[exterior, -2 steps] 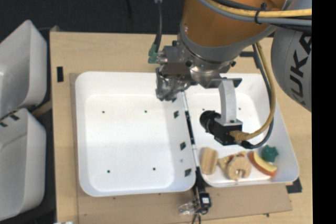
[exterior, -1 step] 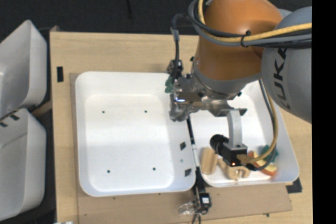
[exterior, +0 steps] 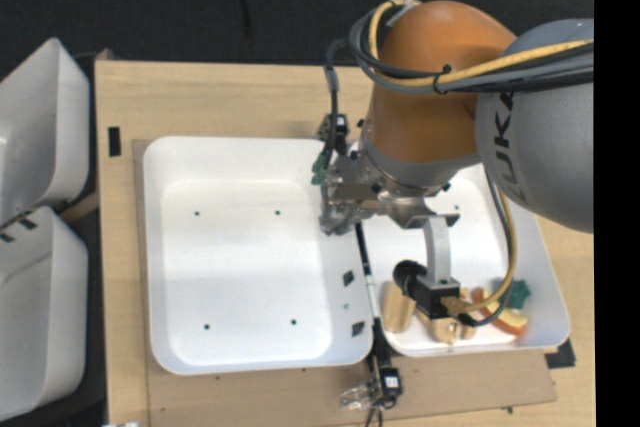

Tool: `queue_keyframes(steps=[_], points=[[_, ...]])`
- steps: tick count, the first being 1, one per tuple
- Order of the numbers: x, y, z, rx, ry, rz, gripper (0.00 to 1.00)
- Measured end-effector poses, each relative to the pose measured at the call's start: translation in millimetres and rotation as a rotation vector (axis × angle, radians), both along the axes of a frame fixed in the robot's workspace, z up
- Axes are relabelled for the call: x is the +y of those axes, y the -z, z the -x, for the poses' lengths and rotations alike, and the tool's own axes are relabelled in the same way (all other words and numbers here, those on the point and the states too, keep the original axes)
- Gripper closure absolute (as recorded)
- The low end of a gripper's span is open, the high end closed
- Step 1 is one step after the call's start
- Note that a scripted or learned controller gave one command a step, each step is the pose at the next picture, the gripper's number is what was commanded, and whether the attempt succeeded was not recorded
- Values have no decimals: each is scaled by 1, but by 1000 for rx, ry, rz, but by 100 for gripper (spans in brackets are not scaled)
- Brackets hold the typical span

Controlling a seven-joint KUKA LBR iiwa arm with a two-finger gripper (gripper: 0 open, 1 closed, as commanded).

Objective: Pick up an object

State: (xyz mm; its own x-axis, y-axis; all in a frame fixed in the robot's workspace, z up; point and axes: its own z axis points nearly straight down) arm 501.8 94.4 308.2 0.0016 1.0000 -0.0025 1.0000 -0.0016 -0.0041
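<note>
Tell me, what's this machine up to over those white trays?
A grey-and-orange robot arm leans over the right bin, its gripper down near the wall shared with the left bin. A few small things, including a tan block and a green piece, lie bunched in the right bin's near corner. It visibly holds none of them.

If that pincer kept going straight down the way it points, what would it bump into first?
Probably the raised rim where the two shallow white bins meet; the pincer hangs pointing down over it. The pale wooden block lies off to one side. Depth is unclear from this view.
</note>
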Motion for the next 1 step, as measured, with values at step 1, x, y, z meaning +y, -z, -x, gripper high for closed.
queue_keyframes(steps=[1], points=[[-14, -53, -51, -12, 1, -2, 100]])
